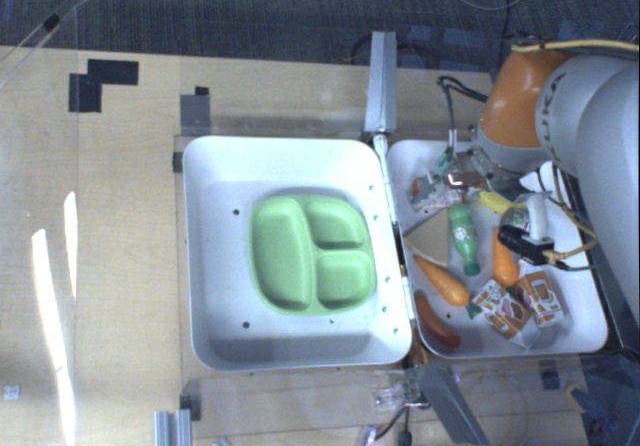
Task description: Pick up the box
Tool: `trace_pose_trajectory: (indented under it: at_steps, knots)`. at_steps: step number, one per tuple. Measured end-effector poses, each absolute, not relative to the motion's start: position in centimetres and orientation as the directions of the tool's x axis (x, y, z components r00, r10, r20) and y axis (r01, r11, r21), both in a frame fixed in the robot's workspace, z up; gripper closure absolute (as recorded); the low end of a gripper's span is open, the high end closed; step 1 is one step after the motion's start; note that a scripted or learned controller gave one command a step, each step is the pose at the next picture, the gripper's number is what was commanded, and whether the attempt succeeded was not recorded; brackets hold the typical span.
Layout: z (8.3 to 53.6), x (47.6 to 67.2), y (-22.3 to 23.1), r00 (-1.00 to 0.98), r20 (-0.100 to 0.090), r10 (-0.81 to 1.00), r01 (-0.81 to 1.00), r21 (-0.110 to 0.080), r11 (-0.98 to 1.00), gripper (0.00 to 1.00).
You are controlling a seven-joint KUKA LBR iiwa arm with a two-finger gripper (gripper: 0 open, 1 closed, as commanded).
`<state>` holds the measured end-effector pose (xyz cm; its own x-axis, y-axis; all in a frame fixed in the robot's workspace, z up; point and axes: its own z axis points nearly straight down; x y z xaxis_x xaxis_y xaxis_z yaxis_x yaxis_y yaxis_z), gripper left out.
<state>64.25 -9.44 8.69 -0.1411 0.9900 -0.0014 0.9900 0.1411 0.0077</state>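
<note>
Overhead, the gripper is hanging low at the far end of the right bin, the grey arm bending in from the right. One box is lying near the bin's near right corner, beside two carrots, one green bottle and one sausage. One green tray is filling the left bin.

so my arm comes in from 3 o'clock, grey bulk up around 1 to 2 o'clock, orange band just above the wrist. My gripper hangs off the wrist, pointing down toward 8 o'clock.
</note>
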Motion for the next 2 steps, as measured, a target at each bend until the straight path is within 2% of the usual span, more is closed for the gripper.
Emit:
trace_pose_trajectory:
  at_steps: [1,2]
  knots:
    - [9.3,64.3,-9.4,-0.141,0.001,0.99,0.99,0.006,0.141,1.0]
    - [24.3,67.0,-2.4,-0.183,-0.002,0.983,0.983,0.008,0.183,1.0]
